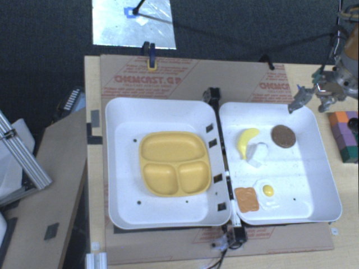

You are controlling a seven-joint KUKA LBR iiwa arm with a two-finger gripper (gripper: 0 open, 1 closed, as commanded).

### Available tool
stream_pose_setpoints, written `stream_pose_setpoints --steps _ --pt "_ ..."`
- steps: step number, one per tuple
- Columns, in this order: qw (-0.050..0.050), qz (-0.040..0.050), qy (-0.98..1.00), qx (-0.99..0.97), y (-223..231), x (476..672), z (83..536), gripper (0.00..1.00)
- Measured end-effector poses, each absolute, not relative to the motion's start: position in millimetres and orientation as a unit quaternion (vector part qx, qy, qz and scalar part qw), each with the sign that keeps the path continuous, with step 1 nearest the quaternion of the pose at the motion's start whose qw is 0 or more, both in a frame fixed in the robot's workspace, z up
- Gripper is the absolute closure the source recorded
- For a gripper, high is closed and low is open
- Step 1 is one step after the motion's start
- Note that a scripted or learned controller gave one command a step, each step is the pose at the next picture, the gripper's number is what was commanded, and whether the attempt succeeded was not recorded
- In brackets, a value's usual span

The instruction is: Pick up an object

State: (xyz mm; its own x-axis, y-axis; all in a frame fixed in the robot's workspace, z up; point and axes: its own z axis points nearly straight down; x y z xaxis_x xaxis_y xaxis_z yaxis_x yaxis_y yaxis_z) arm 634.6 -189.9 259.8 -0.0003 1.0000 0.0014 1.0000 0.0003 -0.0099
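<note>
The right bin (322, 167) holds a yellow banana (247, 140), a round brown patty (283, 136), a small white piece (257, 153), a fried egg (267, 193) and a slice of toast (246, 199). My gripper (310, 105) hangs over the bin's far right corner, up and to the right of the patty. Its two fingers stand apart with nothing between them, so it is open. It touches none of the food items.
The left bin (120, 150) holds a yellow divided plate (171, 162). A black divider (219, 150) runs between the bins. Coloured blocks (348, 136) sit on the bench just right of the right bin. A shiny sheet (133, 15) lies beyond the bench.
</note>
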Motion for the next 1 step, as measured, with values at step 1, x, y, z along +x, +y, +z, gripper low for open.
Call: stream_pose_setpoints --steps 1 --pt "-0.001 -0.0004 -0.708 -0.706 -188.9 636.5 268.0 0.00"
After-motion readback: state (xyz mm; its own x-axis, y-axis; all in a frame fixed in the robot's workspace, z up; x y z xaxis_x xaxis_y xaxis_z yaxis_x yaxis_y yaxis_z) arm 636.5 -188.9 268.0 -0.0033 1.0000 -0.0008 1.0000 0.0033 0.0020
